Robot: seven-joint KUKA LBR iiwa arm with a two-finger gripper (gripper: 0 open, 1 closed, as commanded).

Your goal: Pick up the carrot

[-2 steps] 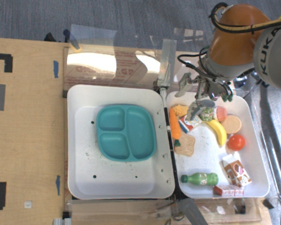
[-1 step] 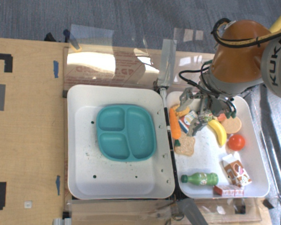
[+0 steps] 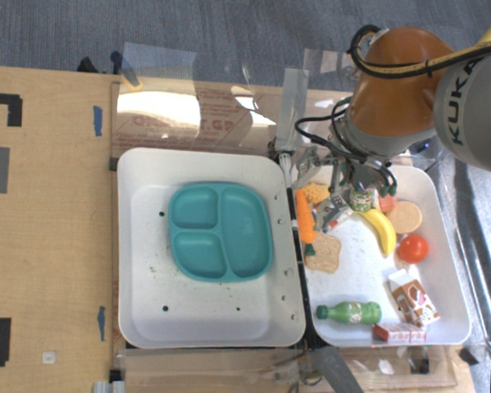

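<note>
The gripper (image 3: 337, 211) is hanging just right of the carrot (image 3: 304, 216), which is lying along the right bin's (image 3: 450, 243) left wall. Honestly can't tell its finger spread. "KUKA" is showing on the arm (image 3: 469, 88).

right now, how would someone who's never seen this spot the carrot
Look in the right bin, along its left wall beside the divider. The carrot lies there lengthwise, just left of the gripper. It is the one thin orange stick, unlike the curved yellow banana and round tomato.

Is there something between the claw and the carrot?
Nothing visible lies between them. The claw hangs just right of the carrot, which lies against the right bin's left wall, with a cracker and toast slice close by.
</note>
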